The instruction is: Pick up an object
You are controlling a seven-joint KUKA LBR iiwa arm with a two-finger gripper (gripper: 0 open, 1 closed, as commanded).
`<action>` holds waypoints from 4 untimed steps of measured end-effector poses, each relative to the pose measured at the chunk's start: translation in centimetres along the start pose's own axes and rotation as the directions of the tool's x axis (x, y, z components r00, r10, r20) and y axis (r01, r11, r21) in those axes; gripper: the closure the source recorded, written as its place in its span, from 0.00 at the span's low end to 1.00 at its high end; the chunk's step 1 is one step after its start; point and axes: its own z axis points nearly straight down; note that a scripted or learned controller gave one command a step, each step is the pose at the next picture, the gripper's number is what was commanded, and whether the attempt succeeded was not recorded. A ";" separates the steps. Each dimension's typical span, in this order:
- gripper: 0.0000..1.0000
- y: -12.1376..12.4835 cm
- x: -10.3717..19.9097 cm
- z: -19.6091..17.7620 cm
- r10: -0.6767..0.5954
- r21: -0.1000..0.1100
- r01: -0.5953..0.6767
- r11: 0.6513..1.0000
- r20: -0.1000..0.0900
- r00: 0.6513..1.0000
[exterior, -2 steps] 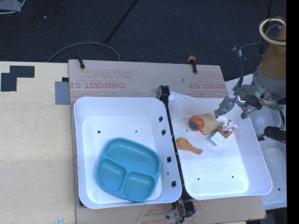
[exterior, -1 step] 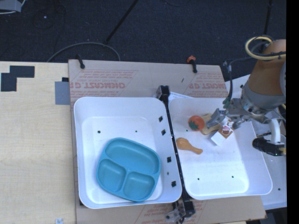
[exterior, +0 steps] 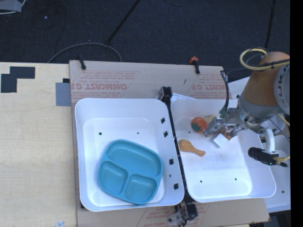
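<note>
**Right bin: small items for picking**

Camera view. Two white bins side by side: left bin (exterior: 87, 126) bearing a blue three-compartment plate (exterior: 130, 170); right bin (exterior: 255, 186) bearing the candidates. Orange-red round toy, fruit-like (exterior: 199, 124), toward far left of right bin, just left of gripper (exterior: 214, 128). Tan spoon-shaped piece (exterior: 191, 148) nearer, close to the divider. Small white block (exterior: 220, 140) just beneath the wrist. Judged light, rigid, smooth plastic; round toy prone to roll, best pinched across its middle. Gripper low over bin floor; opening and contents: cannot tell.
</note>
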 end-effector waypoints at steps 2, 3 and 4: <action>1.00 0.4 -0.5 2.2 0.007 -0.018 -0.006 1.000 0.009 1.000; 1.00 0.4 0.1 -2.2 -0.002 -0.008 0.002 1.000 0.001 1.000; 1.00 0.6 1.0 -7.8 -0.003 -0.011 0.003 1.000 0.002 1.000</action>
